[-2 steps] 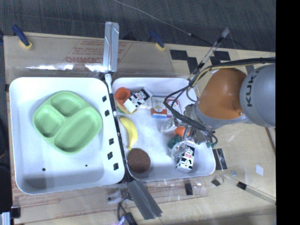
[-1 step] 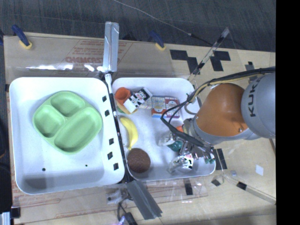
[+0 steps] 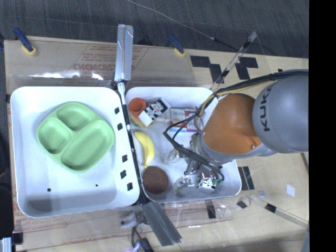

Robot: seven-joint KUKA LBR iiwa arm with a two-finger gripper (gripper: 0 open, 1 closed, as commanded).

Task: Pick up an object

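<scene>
Far left of my pincer [image 3: 198,181] sits a green plate [image 3: 76,135]. Nearer, just left, lie the banana [image 3: 145,147] and brown ball [image 3: 156,178]; the ball looks light, rough, easy to pinch across its middle. Pincer's state: I cannot tell.

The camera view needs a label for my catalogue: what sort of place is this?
Probably a robotics lab's grasping bench: a KUKA arm reaches over two white bins, the right one holding test items such as a banana, with sheeting clamped to the board.
</scene>
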